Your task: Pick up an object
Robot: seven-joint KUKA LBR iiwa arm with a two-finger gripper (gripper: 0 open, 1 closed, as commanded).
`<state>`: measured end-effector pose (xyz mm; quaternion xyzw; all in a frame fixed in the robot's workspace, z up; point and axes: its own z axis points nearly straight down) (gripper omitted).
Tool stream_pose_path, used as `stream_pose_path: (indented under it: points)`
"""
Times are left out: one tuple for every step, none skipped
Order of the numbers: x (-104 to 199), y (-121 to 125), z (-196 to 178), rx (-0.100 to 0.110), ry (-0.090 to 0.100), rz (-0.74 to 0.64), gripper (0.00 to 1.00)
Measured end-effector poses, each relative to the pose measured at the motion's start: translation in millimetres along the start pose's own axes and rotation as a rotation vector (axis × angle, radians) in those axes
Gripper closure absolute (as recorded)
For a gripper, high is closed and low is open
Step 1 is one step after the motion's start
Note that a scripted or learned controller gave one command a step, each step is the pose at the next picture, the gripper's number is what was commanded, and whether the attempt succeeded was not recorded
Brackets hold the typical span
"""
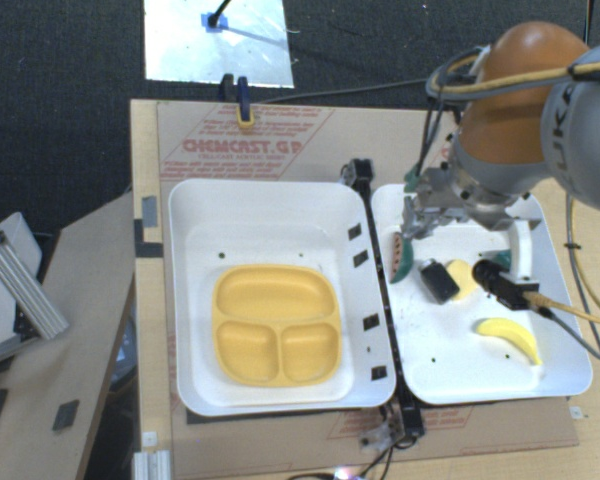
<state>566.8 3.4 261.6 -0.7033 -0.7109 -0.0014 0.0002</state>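
Hidden: green object point(404, 260) by the right bin's point(565, 373) left wall, top end under the gripper point(412, 226) (perhaps touching).
Gripper: open or closed, cannot tell.
Loose: black block point(439, 280) mid-bin, banana point(510, 338) lower right.

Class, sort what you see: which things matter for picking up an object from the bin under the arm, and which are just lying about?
For the job: hand, banana, black block, green thing, right bin.

Lying about: yellow divided plate, left bin, blue clamp, silver sheet.
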Motion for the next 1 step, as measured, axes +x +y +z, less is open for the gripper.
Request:
stream_pose_path:
  points:
    - [59.1,-10.5,15.4,0.002,0.000,0.000,1.00]
